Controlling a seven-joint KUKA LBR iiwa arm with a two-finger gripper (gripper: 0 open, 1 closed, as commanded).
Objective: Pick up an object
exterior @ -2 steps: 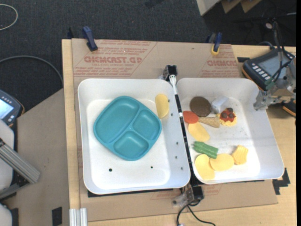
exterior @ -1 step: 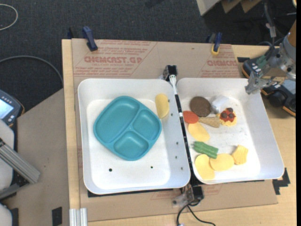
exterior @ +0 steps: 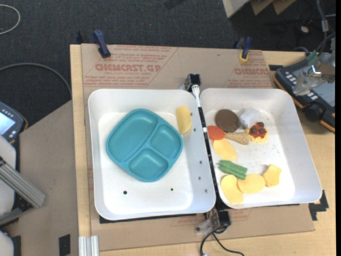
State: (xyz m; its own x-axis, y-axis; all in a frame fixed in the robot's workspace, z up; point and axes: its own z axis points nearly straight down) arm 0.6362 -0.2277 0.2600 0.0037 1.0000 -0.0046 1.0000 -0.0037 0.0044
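Looking left, you have free floor along the bin's (exterior: 160, 195) front edge, below the plate (exterior: 144, 144). You cannot tell the gripper's state.

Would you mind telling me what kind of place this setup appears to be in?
Most likely a robotics lab bench, not a kitchen. Two white bins sit on a board held by clamps; the food pieces look like plastic toys beside a teal divided plate, and cables run over the dark floor.

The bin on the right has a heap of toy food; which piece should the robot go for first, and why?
Probably the ridged yellow piece near the right bin's lower right. It lies a little apart from the round yellow slices and the green piece, so lowering there looks less likely to knock neighbours than reaching into the crowded middle.
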